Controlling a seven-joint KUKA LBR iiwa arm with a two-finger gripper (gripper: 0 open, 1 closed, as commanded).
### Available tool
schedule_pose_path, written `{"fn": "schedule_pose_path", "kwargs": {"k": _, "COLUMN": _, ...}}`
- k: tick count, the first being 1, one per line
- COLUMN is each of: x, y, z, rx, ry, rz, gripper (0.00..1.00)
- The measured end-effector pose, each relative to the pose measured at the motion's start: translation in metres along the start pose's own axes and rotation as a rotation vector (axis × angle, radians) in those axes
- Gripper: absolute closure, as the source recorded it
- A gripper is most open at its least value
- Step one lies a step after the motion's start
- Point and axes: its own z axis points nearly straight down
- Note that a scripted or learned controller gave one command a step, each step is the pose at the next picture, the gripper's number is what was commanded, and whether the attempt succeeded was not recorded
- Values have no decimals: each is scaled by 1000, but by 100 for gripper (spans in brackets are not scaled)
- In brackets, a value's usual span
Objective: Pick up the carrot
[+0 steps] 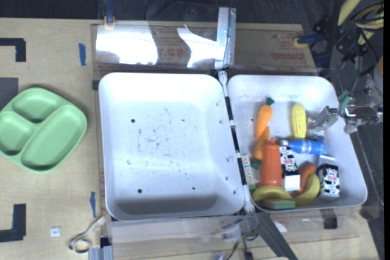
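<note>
- Two shallow white bins sit side by side on the bench: the left bin (164, 131) and the right bin (244, 94), whose inner rims meet down the middle.
- The carrot (263, 120) lies in the right bin, in its upper left part, near the wall shared with the left bin. It is orange, its green tip points toward the far rim, and nothing grips it.
- Just right of the carrot, a yellow ear of corn (298, 120) lies nearly parallel to it, with a small gap between them.
- The carrot's lower end reaches an orange bottle (270, 164); contact there cannot be told.
- A blue bottle (304, 147) lies crosswise below the corn.
- A banana (286, 193) curves along the bin's near wall, with a black-and-white patterned block (329, 179) to its right.
- The gripper (332, 115) hangs over the right bin's right side, beside the corn and well apart from the carrot. Whether it is open or closed cannot be told.
- A green divided plate (39, 129) rests on the bench, left of the left bin.
</note>
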Motion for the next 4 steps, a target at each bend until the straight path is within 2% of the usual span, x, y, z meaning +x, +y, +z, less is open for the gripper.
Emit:
{"fn": "schedule_pose_path", "kwargs": {"k": 1, "x": 33, "y": 54, "z": 61, "rx": 1, "ry": 1, "rz": -62, "gripper": 0}}
{"fn": "schedule_pose_path", "kwargs": {"k": 2, "x": 32, "y": 54, "z": 61, "rx": 1, "ry": 0, "rz": -62, "gripper": 0}}
{"fn": "schedule_pose_path", "kwargs": {"k": 3, "x": 78, "y": 149, "z": 83, "rx": -2, "ry": -1, "rz": -173, "gripper": 0}}
{"fn": "schedule_pose_path", "kwargs": {"k": 4, "x": 49, "y": 163, "z": 183, "rx": 6, "ry": 2, "rz": -414, "gripper": 0}}
